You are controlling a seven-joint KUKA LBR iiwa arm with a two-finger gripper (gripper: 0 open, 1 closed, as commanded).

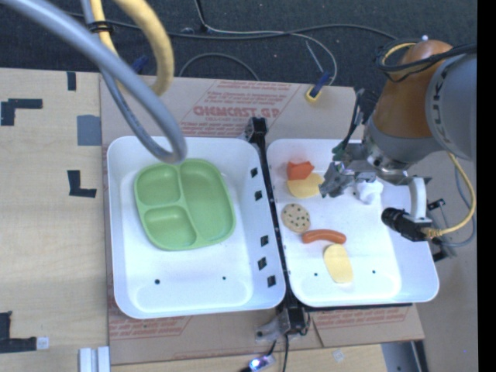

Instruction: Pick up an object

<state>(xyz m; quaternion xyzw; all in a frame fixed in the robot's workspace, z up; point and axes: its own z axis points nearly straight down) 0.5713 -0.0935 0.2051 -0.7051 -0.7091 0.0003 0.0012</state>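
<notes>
Camera view. The surface (46,231) was a pale wood-grain bench with black tape marks, carrying a cardboard sheet (232,107) under two shallow white bins; dark floor and loose cables lay beyond at twelve o'clock. The left bin (128,285) held a green divided plate (184,204), with a grey hose (116,84) crossing above it from eleven o'clock. The right bin (415,281) held the candidate items: a red-orange block (300,168) touching a yellow wedge (304,186), a speckled cookie (295,218), a red sausage (323,236) and a pale yellow piece (338,264) toward six o'clock.

The arm entered from three o'clock. The hand (339,180) sat low over the right bin, just beside the yellow wedge on its three o'clock side. Whether it was spread or closed could not be told; nothing was seen gripped.

Risks, as judged: the hand stood off-centre to the wedge, so a closing motion could pinch only an edge or push the wedge into the red-orange block. The two touching pieces could also be taken together and one dropped.
</notes>
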